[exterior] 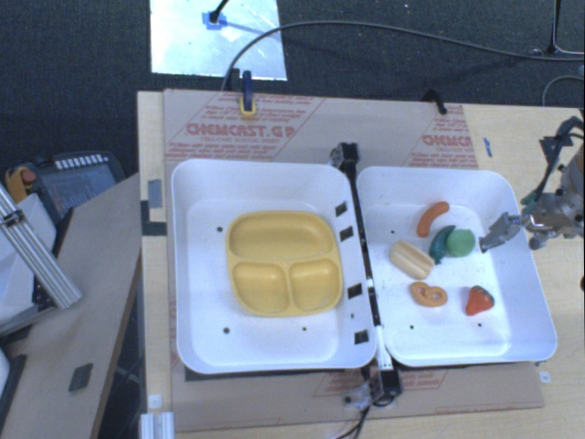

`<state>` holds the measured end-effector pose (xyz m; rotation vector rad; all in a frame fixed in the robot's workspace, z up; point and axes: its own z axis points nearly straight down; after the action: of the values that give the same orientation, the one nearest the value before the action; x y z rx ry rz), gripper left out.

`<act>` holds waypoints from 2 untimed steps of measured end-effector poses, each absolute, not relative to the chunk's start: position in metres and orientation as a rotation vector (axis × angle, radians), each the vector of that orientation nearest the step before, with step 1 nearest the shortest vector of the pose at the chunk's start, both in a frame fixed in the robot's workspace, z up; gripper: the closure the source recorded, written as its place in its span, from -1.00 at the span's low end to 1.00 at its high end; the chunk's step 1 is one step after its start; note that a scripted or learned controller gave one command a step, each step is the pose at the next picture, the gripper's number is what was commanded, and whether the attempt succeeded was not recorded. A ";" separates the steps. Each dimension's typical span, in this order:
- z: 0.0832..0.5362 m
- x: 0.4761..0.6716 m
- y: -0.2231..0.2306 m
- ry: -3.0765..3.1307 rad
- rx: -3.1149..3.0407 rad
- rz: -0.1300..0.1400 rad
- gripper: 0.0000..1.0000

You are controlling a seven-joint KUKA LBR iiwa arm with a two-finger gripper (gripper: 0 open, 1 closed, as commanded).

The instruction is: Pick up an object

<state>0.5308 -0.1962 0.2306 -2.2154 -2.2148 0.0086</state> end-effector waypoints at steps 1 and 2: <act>0.237 0.533 -0.196 -2.226 -2.219 -0.001 -1.00; 0.194 0.528 -0.195 -2.221 -2.218 0.001 -1.00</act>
<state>0.5283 -0.1954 0.1937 -2.2185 -2.2209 0.0013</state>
